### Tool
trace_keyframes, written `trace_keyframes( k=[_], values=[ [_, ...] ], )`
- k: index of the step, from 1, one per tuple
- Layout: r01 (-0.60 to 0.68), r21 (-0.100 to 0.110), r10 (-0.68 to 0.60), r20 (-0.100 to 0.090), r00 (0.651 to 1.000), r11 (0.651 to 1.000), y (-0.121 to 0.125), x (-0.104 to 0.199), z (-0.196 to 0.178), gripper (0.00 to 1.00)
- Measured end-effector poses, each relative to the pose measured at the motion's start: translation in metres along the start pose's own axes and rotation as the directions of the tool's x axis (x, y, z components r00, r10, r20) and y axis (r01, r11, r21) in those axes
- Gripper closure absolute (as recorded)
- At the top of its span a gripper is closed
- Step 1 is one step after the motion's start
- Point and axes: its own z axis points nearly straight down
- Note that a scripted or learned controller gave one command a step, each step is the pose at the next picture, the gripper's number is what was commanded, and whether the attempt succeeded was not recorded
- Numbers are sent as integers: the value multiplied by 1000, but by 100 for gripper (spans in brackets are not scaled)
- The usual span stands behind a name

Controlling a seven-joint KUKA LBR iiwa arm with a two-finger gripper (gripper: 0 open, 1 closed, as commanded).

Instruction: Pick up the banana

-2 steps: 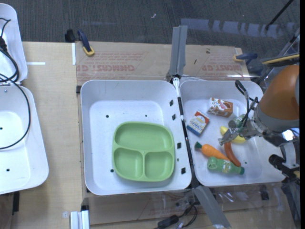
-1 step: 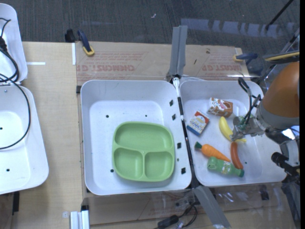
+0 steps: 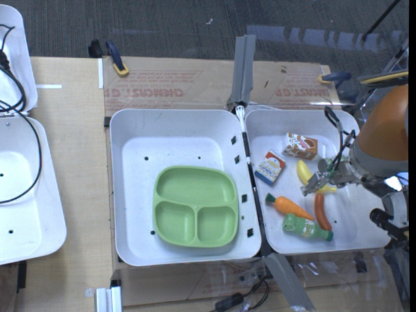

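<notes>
Small yellow plastic banana (image 3: 304, 172), short and curved, lies in the right shallow white bin (image 3: 296, 117), touching the two-finger gripper (image 3: 316, 184) on its left. Its lower end is hidden behind the fingers. Finger state: cannot tell, too small and blurred. Red plastic sausage (image 3: 322, 212) just below the gripper.

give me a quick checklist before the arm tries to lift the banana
1. Banana located in the right bin: ok.
2. Gripper at the banana: ok, right beside its lower end.
3. Banana seen between the fingers: cannot tell.
4. Room around it: not ok, the hot dog and carrot lie close below.
5. Green plate out of the way in the left bin: ok.
</notes>
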Motion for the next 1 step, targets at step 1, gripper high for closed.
trace_keyframes(
  k=[1],
  values=[
    [-5,19,6,-15,1000,1000,54,-20,20,0]
  ],
)
